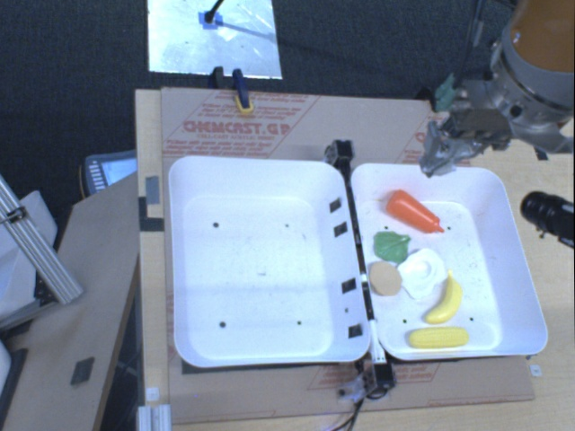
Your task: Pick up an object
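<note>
My claw (438, 162) hangs over the far rim of the right bin (517, 241), and I cannot tell whether it is open or closed. The carrot (413, 210) lies just below it in that bin, apart from my claw, with the banana (446, 300) and corn (437, 337) nearer the front.

The grey arm (530, 88) enters from the upper right corner, its orange band (544, 21) sitting just above the wrist. The wrist angles down and to the left, carrying the tool (437, 162) low at the end. The tool points downward, its metal tips close together with nothing seen between them.
</note>
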